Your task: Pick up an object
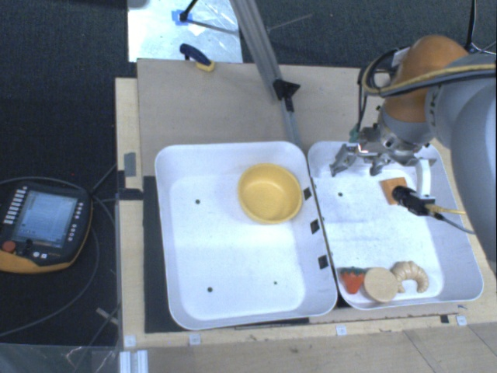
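A croissant, a round disc and a red-orange piece are crowded together, touching, at the right bin's near wall. An orange block lies farther back. The gripper is seen above the far edge, fingers apart, nothing between them. Risk: a descent here closes on bare floor; among the cluster, neighbours are likely to be nudged.

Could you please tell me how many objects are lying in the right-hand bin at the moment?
4: an orange block near the far end under the arm, and a strawberry, a round disc and a croissant along the near edge. The arm may hide more.
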You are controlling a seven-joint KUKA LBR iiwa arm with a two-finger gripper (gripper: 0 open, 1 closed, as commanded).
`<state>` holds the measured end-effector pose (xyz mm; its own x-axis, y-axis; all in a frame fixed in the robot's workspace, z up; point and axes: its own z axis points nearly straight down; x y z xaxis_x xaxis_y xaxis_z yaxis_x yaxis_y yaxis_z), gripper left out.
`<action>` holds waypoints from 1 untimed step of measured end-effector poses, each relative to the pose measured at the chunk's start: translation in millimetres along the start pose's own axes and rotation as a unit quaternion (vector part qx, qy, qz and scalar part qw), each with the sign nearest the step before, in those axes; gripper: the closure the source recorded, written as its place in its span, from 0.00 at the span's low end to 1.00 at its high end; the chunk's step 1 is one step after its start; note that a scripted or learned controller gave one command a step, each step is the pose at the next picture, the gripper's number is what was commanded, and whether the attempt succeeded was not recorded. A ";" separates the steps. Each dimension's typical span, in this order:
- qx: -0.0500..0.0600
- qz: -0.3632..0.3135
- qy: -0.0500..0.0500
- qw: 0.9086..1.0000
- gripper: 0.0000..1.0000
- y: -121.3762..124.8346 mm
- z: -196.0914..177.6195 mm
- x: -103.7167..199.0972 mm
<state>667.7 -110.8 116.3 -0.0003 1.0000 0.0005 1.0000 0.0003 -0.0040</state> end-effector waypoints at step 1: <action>-0.002 0.000 0.000 1.000 0.00 -0.1 27.0 0.2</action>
<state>667.6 -110.5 89.3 -0.0006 1.0000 0.0000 1.0000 0.0006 -0.0009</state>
